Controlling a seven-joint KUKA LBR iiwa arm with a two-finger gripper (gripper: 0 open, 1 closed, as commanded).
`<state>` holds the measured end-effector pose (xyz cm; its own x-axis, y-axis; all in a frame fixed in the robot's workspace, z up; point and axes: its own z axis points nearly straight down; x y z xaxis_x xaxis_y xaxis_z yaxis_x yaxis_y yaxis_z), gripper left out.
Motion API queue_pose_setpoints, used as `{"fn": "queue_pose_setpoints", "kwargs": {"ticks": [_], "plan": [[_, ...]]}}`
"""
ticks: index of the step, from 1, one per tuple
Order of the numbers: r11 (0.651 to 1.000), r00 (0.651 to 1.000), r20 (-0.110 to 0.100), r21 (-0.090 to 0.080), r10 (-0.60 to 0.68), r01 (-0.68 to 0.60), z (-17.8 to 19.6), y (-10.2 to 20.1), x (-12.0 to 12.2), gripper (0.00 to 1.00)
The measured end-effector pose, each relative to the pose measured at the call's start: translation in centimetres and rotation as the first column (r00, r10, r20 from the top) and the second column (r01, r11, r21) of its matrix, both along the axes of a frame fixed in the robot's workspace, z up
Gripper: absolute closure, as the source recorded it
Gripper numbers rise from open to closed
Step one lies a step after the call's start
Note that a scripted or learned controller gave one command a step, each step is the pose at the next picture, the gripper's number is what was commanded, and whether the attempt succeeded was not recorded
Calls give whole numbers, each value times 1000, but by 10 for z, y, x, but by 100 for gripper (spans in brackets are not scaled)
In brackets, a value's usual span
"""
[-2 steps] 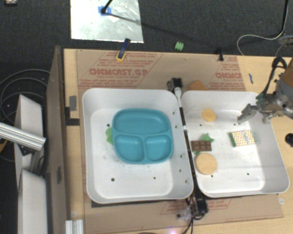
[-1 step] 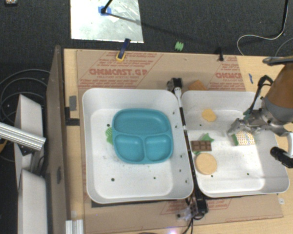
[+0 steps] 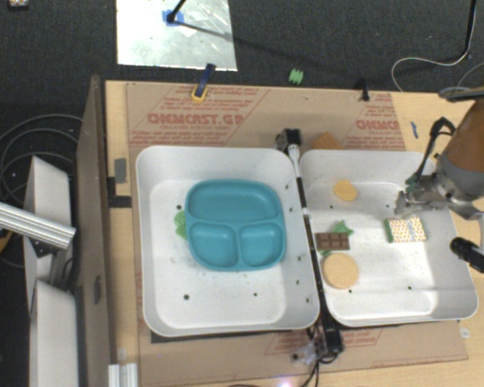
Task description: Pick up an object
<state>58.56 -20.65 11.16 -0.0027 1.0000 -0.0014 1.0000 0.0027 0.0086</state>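
Here we see the gripper (image 3: 409, 202) low over the right bin (image 3: 436, 301), w/ the arm (image 3: 474, 147) coming in from the right edge and its orange band just above the wrist. The fingers are too small and dark for us to read: we can't tell if they're open, closed, or gripping anything. The tip sits at the far edge of a checkered waffle-like piece (image 3: 407, 230) w/ a green strip on its left side; touching or just above it, we can't say which.

Other items in the right bin: a small yellow round piece (image 3: 344, 191) toward the far left, well apart from the gripper; a brown chocolate-bar piece (image 3: 333, 241) near the bin's left wall, w/ a green scrap (image 3: 341, 229) just at its far side; a tan round cookie (image 3: 340, 271) just near of the chocolate piece.

In the left bin (image 3: 165, 297) we see a blue divided plate (image 3: 234, 224), three compartments, approx. centred, w/ a bit of green (image 3: 180, 221) peeking out at its left edge.

Both bins rest on a cardboard sheet (image 3: 226, 111) w/ red print. Beyond it, on the dark floor, lies a shiny metal plate (image 3: 176, 22). Cables (image 3: 16, 147) loop at the left.
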Motion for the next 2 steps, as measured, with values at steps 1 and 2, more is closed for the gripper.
{"fn": "queue_pose_setpoints", "kwargs": {"ticks": [1,2], "plan": [[1000,1000,2,-1,5,-5,69,19,26,100],[1000,1000,-6,0,2,-2,65,18,23,0]]}}
